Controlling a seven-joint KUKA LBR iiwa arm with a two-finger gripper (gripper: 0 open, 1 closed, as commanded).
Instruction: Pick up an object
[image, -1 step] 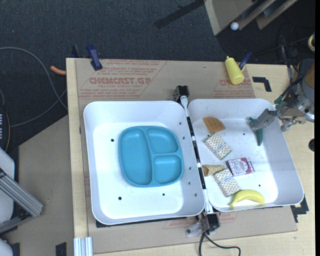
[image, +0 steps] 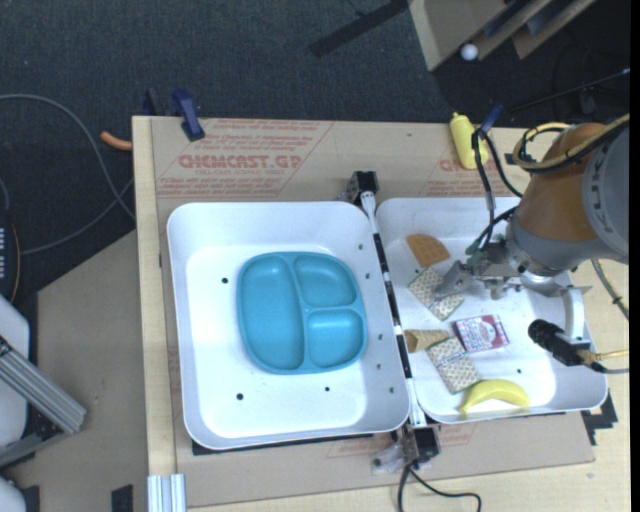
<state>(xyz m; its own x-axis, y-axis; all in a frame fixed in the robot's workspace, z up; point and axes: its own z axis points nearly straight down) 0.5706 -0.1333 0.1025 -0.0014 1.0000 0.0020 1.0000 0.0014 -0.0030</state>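
The right bin (image: 560, 385) holds several small items. A brown chip-shaped piece (image: 427, 247) lies at its far left, with a patterned pouch (image: 435, 291) just below it. Nearer the front are a red and white packet (image: 480, 332), a brown wedge (image: 424, 340), a second patterned pouch (image: 456, 369) and a yellow banana (image: 495, 396). My gripper (image: 468, 278) reaches in from the right, low over the bin, its tip at the right edge of the first patterned pouch. Whether it touches the pouch is unclear.
The left bin (image: 200, 300) holds a blue divided plate (image: 300, 310). A black hinge strip (image: 388, 300) runs between the bins. The grey and orange arm (image: 565, 215) covers the right bin's far right corner. Yellow (image: 462, 140) and blue (image: 186, 113) clamps sit on the bench's far edge.
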